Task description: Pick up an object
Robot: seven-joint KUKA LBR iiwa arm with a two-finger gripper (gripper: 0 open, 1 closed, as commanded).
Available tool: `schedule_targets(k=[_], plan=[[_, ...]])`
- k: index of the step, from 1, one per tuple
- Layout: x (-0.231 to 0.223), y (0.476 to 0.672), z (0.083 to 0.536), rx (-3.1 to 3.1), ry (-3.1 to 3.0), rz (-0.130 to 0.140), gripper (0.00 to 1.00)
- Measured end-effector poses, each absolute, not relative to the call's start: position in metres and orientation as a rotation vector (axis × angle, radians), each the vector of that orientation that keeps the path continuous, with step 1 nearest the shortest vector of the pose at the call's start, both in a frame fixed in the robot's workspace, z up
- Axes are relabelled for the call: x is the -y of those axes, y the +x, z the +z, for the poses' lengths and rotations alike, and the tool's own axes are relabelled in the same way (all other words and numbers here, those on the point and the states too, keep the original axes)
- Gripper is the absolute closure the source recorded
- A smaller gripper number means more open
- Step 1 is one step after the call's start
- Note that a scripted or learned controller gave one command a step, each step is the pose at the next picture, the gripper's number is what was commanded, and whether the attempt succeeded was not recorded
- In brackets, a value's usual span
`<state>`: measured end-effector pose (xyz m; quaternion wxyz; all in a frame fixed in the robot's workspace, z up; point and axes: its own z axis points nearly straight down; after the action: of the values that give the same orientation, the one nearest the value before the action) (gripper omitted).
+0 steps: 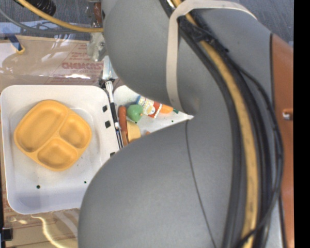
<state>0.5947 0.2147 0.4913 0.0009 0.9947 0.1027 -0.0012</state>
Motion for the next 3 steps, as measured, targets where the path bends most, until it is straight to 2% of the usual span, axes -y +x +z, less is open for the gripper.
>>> schedule_targets(k=[1,2,3], plan=[[-0.217,0.649,0.490,-0.322,3.121,-0.005,1.00],[-0.219,0.624,0.259,-0.351,3.120,-0.022,1.00],[-0.220,0.580,0.106,-0.429,3.116,-0.004,1.00]])
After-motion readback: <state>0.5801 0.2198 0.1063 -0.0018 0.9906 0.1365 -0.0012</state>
